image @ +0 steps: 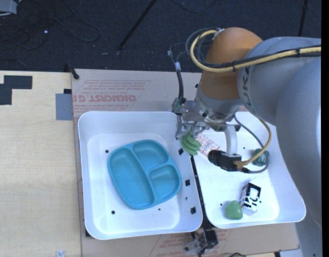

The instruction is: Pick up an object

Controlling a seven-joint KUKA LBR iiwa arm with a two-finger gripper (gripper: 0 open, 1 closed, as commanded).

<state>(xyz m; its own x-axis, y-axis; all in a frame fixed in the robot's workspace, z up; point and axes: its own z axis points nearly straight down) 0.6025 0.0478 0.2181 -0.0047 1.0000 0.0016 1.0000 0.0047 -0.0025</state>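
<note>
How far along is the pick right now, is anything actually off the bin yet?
Done: the arm has reached in, and the two-finger gripper sits over the rim between the two white bins. In hand: a small light-green object shows at its tip, but a firm grip can't be confirmed. Left: a clear lift. The blue divided plastic plate and the round green ball lie untouched.

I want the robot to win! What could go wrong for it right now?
1. The tool hangs right above the rim between the two white bins, near a small green thing. Coming down, it might bump that rim.
2. The green thing looks small and sits at the bin's edge, so it could slip away.
3. The green ball touches a black-and-white block; grabbing one might push the other.
</note>
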